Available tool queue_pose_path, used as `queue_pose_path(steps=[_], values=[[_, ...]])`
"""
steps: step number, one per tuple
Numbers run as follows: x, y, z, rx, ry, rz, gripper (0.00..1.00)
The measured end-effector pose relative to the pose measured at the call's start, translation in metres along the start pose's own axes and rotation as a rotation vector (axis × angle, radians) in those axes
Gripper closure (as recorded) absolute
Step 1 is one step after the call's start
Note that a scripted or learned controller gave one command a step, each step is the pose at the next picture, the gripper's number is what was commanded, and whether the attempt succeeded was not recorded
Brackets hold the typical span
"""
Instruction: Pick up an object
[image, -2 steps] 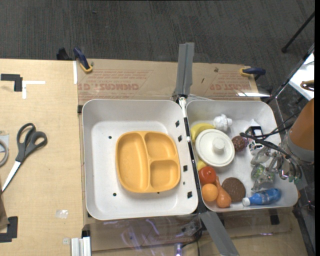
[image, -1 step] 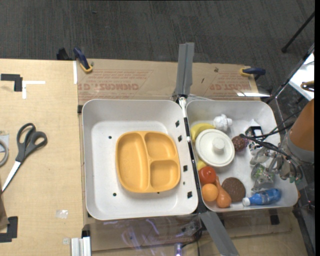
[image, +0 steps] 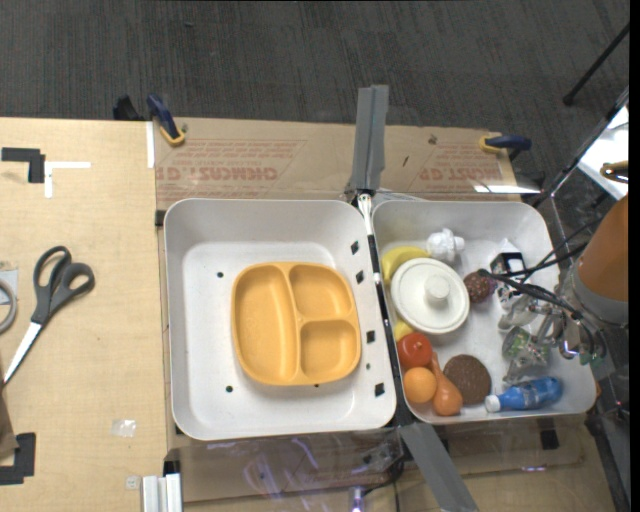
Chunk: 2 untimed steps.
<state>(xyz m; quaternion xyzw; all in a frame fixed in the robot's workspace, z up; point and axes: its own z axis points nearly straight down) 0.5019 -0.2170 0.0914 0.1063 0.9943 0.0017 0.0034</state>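
Note:
The right bin (image: 523, 222) holds several small items: a white round lid (image: 430, 295), a yellow piece (image: 398, 262), a crumpled white object (image: 444, 243), a dark red ball (image: 480, 287), a red tomato (image: 415, 349), an orange fruit (image: 420, 384), a brown disc (image: 467, 378) and a blue bottle (image: 525, 396) lying along the front wall. My gripper (image: 524, 338) hangs low over the right side of this bin, just above the blue bottle and right of the brown disc. Cables trail from it toward the arm's orange band (image: 610, 262).
The left bin (image: 190, 330) carries a yellow divided plate (image: 296, 323). Scissors (image: 50, 290) lie on the wooden bench at the far left. Flattened cardboard (image: 260, 160) lies behind the bins, with blue clamps (image: 165, 118) on it.

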Motion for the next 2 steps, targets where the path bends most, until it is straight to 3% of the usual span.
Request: queue_pose_path(steps=[2], values=[[-0.0038, -0.0001, 0.0008, 0.001, 0.004, -0.042, 0.0]])
